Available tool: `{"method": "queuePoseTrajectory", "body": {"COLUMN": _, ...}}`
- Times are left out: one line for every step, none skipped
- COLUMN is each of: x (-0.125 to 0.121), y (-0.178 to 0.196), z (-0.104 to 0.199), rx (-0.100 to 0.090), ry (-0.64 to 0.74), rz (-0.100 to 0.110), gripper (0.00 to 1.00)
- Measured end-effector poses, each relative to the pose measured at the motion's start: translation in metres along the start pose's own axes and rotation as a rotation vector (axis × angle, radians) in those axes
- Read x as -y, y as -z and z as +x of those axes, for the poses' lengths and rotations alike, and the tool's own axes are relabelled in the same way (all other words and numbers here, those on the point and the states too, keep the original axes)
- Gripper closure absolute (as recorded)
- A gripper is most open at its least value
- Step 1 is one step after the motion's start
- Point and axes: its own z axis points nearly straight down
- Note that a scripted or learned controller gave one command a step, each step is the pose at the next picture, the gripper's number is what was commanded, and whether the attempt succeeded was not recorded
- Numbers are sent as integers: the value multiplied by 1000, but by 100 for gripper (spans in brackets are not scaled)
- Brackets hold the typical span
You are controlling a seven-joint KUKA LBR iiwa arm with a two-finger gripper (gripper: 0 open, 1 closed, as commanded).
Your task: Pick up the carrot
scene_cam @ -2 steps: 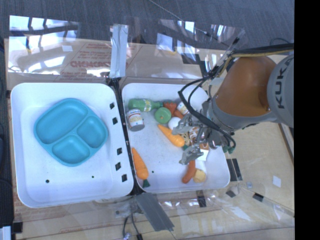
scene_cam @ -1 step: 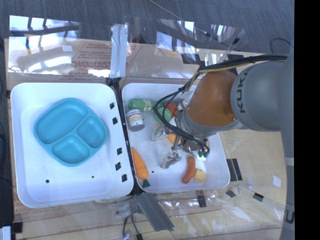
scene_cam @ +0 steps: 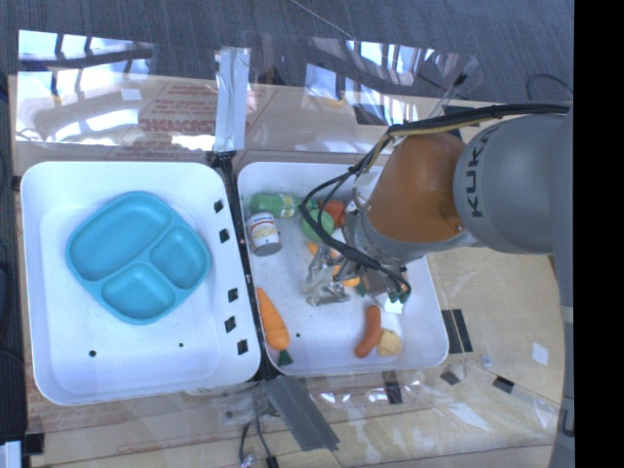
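Note:
The carrot (scene_cam: 274, 322) is orange with a green stub at its near end. It lies along the left wall of the right bin (scene_cam: 429, 344), near the front corner. My gripper (scene_cam: 328, 283) hangs low over the middle of that bin, a short way right of the carrot and slightly behind it, not touching it. The arm's orange band (scene_cam: 414, 195) covers the bin's right part and hides what lies beneath it.
A blue three-part plate (scene_cam: 138, 254) sits in the left bin (scene_cam: 58, 359). The right bin also holds a green toy (scene_cam: 272, 204), a small can (scene_cam: 263, 234), small orange and green pieces (scene_cam: 330, 218) by the gripper, and a brown sausage-like piece (scene_cam: 370, 331) at the front.

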Motion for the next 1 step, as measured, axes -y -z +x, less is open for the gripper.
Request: {"method": "queuePoseTrajectory", "body": {"x": -47, "y": 103, "z": 8, "rx": 4, "ry": -219, "rz": 1, "gripper": 100}}
